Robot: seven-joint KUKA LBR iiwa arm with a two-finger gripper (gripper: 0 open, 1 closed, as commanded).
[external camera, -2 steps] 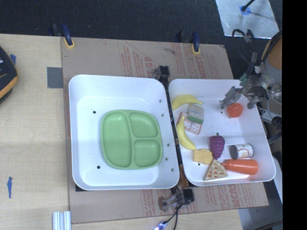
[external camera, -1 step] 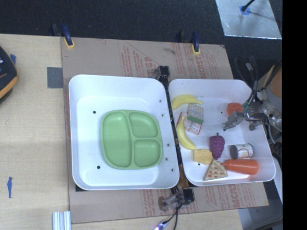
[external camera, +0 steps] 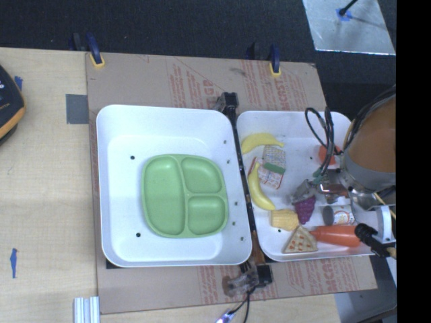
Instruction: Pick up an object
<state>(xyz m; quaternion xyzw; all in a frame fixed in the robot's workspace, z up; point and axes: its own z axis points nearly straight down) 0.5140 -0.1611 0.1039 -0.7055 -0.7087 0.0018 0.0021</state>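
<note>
- Toward the right bin's (external camera: 250,180) right edge I have the gripper (external camera: 311,188) low over the toys; I cannot tell its state.
- Just below it, touching or nearly so, lies the purple toy (external camera: 304,210), its long axis running toward the bin's near edge.

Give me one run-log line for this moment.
arm: over right bin | end effector: low beside purple toy | nothing seen held | left bin: green divided plate
</note>
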